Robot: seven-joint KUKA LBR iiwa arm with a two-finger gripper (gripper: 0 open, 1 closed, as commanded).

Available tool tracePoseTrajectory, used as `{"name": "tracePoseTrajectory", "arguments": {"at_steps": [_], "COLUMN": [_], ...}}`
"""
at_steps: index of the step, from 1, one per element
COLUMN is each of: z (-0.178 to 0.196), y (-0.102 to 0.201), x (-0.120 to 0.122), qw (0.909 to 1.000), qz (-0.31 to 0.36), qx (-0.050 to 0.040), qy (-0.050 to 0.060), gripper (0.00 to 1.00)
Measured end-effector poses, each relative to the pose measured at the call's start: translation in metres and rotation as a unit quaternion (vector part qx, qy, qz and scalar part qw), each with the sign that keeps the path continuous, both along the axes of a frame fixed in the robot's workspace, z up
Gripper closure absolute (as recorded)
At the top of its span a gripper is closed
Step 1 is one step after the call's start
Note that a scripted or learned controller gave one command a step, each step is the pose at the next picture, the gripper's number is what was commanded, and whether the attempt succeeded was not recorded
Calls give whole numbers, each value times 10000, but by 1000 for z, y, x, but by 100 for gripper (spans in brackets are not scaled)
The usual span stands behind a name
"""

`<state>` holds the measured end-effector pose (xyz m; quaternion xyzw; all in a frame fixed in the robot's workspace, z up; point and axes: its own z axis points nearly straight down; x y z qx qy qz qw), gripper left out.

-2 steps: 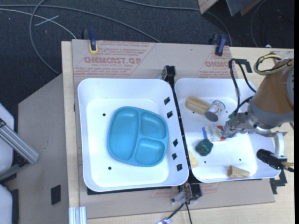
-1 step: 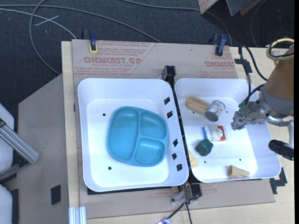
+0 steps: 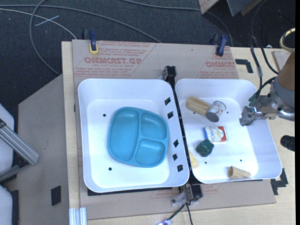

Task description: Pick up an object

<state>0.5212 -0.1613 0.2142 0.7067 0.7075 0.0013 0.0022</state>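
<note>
The right bin [image 3: 267,139] holds several small things. Nearest the front rim lies a tan wedge [image 3: 239,173], with a yellow scrap [image 3: 193,161] by the divider. Farther in sit a green lump [image 3: 205,148] and, just behind it, a small carton [image 3: 216,134]. Beyond these a can [image 3: 215,111] lies on its side, touching a tan cylinder [image 3: 198,106]. The left bin [image 3: 89,125] holds a blue plate [image 3: 138,137] with three compartments.

The arm [image 3: 286,86] is cut off at the right edge. The gripper [image 3: 249,116] hangs over the right bin's right side, small and dark; whether it is open or closed cannot be told. The can and carton lie to its left, apart from it.
</note>
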Motion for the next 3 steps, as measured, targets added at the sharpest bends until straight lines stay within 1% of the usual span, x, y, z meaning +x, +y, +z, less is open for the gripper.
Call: {"name": "tracePoseTrajectory", "arguments": {"at_steps": [1, 2, 3], "z": [27, 15, 24], "y": [0, 57, 106], "x": [1, 8, 13], "qw": [10000, 10000, 10000], "qz": [0, 28, 26], "qx": [0, 25, 20], "qy": [1, 34, 16], "gripper": [100, 100, 100]}}
